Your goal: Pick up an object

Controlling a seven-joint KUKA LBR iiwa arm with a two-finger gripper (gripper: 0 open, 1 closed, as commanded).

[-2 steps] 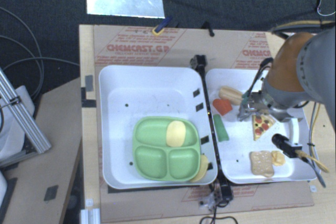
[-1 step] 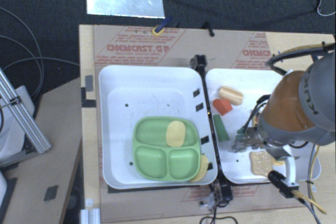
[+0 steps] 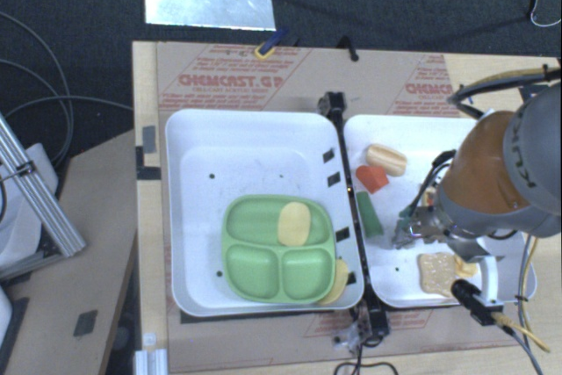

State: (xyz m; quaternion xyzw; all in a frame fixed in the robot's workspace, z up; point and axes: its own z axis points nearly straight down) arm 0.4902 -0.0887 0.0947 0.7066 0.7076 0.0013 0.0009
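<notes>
While the grey arm (image 3: 505, 176) with its orange band reaches in over the right bin (image 3: 413, 129), its end effector (image 3: 411, 228) hangs low above that bin's floor, too dark and hidden by the wrist to tell its state. Relative to the green block (image 3: 368, 214), which lies against the right bin's left wall: a red piece (image 3: 371, 179) sits just above it, a tan bread roll (image 3: 386, 159) lies beyond the red piece, and the end effector is just beside it on the side away from the wall. A flat beige cracker-like piece (image 3: 435, 272) lies below the end effector, partly under the arm. Across the wall from the green block, the left bin (image 3: 255, 145) holds a green divided tray (image 3: 263, 263) with a yellow oval (image 3: 294, 223) in its upper compartment and a yellow piece (image 3: 338, 281) at its lower right edge. Both bins rest on the cardboard-covered worktop (image 3: 228, 79).
</notes>
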